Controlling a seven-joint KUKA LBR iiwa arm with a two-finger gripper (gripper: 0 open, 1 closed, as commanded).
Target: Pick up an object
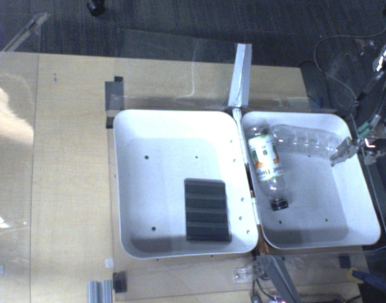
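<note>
So far nothing is lifted. A labelled bottle [266,167] lies along the left wall of the right bin [363,232], cap toward the near edge, with a clear bottle [304,139] near the far wall. A ribbed black block [206,209] rests near the left bin's [127,188] near edge. The gripper [342,151] hangs at the right bin's right rim; whether it is parted or closed I cannot tell. Judging by this, the reach-in comes next: descend over one bottle and straddle it.
</note>
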